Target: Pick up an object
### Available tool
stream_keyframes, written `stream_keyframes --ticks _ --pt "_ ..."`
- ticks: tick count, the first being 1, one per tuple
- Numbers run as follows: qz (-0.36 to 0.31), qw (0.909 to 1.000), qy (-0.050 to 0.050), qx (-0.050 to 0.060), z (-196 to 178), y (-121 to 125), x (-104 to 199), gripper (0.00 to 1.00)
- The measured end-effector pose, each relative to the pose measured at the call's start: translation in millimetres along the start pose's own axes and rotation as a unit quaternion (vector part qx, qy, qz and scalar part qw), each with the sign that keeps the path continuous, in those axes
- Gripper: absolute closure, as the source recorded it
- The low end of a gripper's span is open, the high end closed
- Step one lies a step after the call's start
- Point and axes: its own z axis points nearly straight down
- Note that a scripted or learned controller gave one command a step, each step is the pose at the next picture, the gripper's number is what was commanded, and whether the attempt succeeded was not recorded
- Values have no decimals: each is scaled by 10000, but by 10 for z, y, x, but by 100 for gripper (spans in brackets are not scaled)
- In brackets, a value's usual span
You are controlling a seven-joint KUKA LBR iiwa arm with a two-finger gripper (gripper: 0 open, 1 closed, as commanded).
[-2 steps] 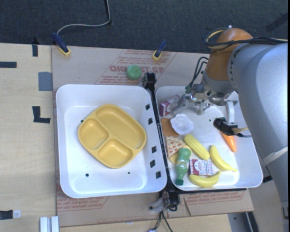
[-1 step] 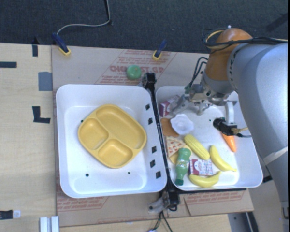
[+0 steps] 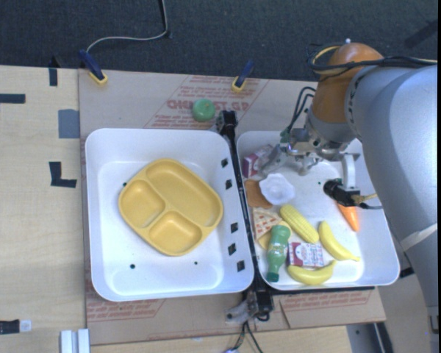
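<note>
**Gripper low over the far end of the right bin, its load unclear**

Camera view: the grey arm (image 3: 397, 145) comes in from 3 o'clock and bends down over the right bin (image 3: 378, 271). The gripper (image 3: 300, 157) hangs above that bin's 12 o'clock end. Seen from above, it cannot be told how far open it is, and nothing can be made out in its grasp.

Nearest to it are two things. A crumpled whitish cup (image 3: 278, 190) lies just beside the gripper at about 7 o'clock. A maroon packet (image 3: 251, 162) lies near it at 9 o'clock, against the bin's wall. The cup partly covers an orange disc (image 3: 255, 195).

The rest of the bin's load sits further off, from 5 to 7 o'clock of the gripper:
- a patterned cracker (image 3: 262, 223) by the wall
- a green bottle (image 3: 278, 251) lying lengthwise
- a red-and-white carton (image 3: 307, 255) touching the bottle
- three bananas, the first banana (image 3: 300, 223) above the carton, the second banana (image 3: 336, 242) to the carton's 2 o'clock, the third banana (image 3: 310, 274) at its 6 o'clock

A carrot (image 3: 351, 217) lies at the gripper's 4 o'clock, well apart from the cup.

The left bin (image 3: 106, 271) holds a yellow divided plate (image 3: 170, 206) near its middle. A green ball (image 3: 203, 109) rests on the cardboard (image 3: 154, 101) beyond the bins, at the left bin's 1 o'clock
</note>
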Motion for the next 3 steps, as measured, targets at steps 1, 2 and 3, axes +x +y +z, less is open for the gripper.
stream_keyframes --ticks 1,2,3 --pt "-1 10000 2 5 1 -1 7 0" --pt "-2 10000 3 9 2 -2 14 0" --pt "-1 10000 -1 12 3 -4 24 0"
